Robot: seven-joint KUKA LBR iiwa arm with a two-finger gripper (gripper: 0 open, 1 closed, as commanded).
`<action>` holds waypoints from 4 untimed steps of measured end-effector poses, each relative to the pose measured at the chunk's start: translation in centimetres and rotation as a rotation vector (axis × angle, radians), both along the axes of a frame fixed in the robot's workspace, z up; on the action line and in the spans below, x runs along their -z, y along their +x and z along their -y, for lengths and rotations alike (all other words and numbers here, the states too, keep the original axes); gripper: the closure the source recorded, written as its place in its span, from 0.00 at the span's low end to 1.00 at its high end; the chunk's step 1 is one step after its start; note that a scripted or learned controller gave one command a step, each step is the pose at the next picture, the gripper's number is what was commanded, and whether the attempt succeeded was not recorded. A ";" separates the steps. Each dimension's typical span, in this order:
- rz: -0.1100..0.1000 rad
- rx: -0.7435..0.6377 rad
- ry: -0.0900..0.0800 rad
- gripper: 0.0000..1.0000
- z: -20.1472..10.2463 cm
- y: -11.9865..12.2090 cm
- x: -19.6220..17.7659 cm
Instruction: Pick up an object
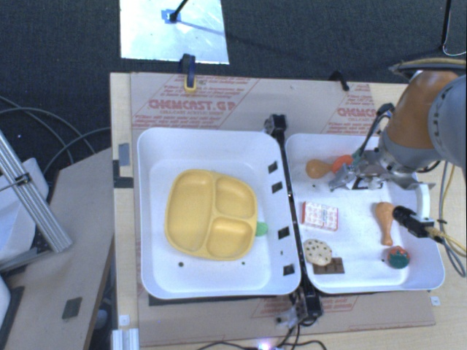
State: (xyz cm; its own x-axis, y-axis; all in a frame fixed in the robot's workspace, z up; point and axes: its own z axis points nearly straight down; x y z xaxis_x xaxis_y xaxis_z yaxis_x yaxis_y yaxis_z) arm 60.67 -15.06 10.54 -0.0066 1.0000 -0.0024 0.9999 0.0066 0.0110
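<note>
**Bench, two white bins**

Bench (219, 97): cardboard-topped. Left bin (157, 217): yellow divided plate (211, 214). Right bin (423, 265): arm (430, 122), gripper (357, 177) low at far end, state cannot tell; red-patterned card (321, 216); drumstick (384, 221); cookie (317, 251); orange piece (318, 168) beside gripper.

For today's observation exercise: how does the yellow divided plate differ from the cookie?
The yellow divided plate lies in the left bin; the cookie lies in the right bin. The plate is far larger, plain yellow with compartments; the cookie is pale with dark spots. Both lie flat.
</note>
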 end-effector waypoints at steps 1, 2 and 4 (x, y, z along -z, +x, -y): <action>-0.068 0.013 0.019 0.00 3.6 5.3 -1.8; -0.022 0.012 0.004 0.00 5.8 -4.9 2.4; -0.006 0.007 0.001 1.00 5.6 -11.9 1.0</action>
State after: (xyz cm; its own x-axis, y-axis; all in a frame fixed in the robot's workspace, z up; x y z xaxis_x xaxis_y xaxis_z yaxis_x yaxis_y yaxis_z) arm 48.82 -20.69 9.55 0.0001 1.0000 -0.0013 1.0000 -0.0001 0.0053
